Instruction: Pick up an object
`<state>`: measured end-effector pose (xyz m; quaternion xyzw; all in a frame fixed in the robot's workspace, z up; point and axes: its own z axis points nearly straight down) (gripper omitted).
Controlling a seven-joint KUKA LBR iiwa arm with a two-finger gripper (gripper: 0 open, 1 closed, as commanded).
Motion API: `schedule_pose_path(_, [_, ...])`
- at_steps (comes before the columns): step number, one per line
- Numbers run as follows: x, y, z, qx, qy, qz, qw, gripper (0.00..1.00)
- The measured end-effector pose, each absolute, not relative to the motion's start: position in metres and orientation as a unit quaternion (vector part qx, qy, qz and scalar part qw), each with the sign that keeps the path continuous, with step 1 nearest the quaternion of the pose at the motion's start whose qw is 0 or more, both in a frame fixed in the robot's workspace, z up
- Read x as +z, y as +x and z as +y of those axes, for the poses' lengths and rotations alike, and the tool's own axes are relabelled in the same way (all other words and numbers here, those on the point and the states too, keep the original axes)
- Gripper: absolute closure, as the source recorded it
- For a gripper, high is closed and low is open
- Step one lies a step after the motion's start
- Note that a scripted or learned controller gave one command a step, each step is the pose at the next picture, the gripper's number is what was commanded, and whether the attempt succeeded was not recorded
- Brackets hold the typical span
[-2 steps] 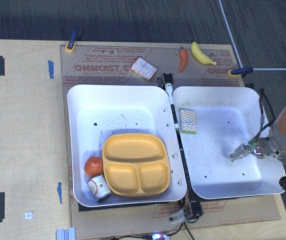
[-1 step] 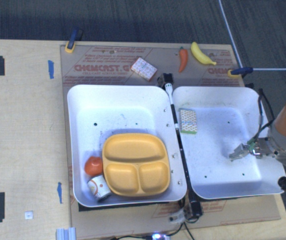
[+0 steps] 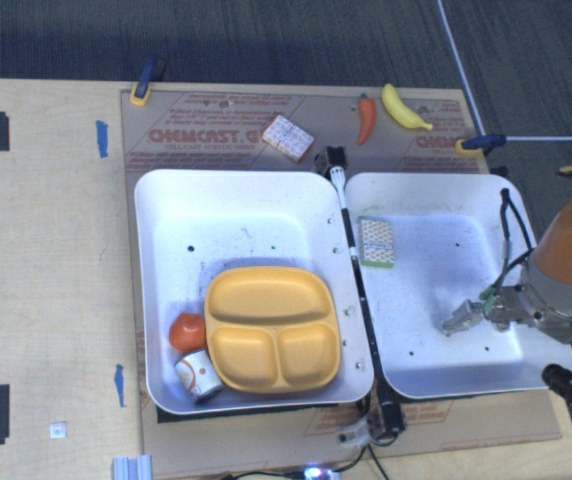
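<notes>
Two shallow white bins sit side by side on the surface. The left bin (image 3: 156, 268) holds a yellow plastic divided plate (image 3: 271, 328) toward its near edge, with a round red-orange tomato-like object (image 3: 186, 332) touching the plate's left side and a small white-and-orange can (image 3: 197, 374) lying at the bin's near left corner. The right bin (image 3: 436, 368) holds a small flat green-and-white patterned packet (image 3: 376, 241) close to its far left corner. The grey arm's claw (image 3: 463, 317) hangs low over the right bin's floor near its right edge, well apart from the packet; whether it is released or clenched cannot be told. Beyond the bins' far edge lie a patterned small box (image 3: 287, 137), a red chili pepper (image 3: 366, 120) and a yellow banana (image 3: 404, 108)
</notes>
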<state>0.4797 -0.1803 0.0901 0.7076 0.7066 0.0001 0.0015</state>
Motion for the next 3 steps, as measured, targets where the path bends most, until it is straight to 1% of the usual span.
schedule_pose_path(1, [0.086,0.481,-0.131,0.0012,0.707,0.708,0.001,0.00])
schedule_pose_path(2, [0.086,0.481,-0.103,0.0013,0.707,0.707,0.001,0.00])
schedule_pose_path(3, [0.086,0.559,-0.093,0.0014,0.707,0.708,0.002,0.00])
